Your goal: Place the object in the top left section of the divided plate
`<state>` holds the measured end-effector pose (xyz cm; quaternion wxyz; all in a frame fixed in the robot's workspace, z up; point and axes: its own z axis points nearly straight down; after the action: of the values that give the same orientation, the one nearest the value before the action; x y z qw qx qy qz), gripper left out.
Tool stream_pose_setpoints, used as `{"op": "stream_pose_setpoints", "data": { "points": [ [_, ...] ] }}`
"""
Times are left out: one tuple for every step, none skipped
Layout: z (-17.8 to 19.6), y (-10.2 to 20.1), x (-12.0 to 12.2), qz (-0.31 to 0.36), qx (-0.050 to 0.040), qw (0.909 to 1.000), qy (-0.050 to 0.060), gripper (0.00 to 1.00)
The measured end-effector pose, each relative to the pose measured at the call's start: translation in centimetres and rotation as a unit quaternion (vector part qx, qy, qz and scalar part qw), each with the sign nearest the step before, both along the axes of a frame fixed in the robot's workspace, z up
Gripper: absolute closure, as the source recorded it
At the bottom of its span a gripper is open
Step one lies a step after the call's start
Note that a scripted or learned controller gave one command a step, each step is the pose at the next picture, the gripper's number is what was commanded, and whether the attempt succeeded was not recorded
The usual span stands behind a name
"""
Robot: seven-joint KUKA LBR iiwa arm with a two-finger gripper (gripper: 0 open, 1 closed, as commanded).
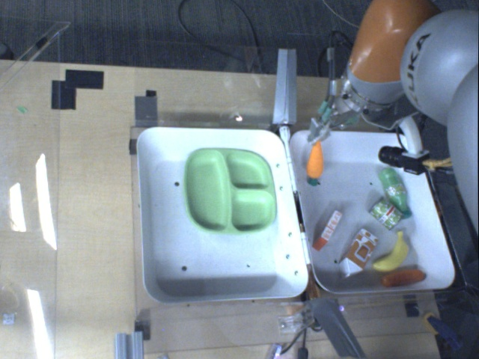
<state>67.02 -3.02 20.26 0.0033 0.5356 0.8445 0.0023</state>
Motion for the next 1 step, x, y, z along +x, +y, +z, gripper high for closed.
{"op": "stream_pose_setpoints", "data": {
  "points": [
    [-1.60,6.02,-0.02,0.003,0.0003,1.0000,0.001,1.00]
  ]
}}
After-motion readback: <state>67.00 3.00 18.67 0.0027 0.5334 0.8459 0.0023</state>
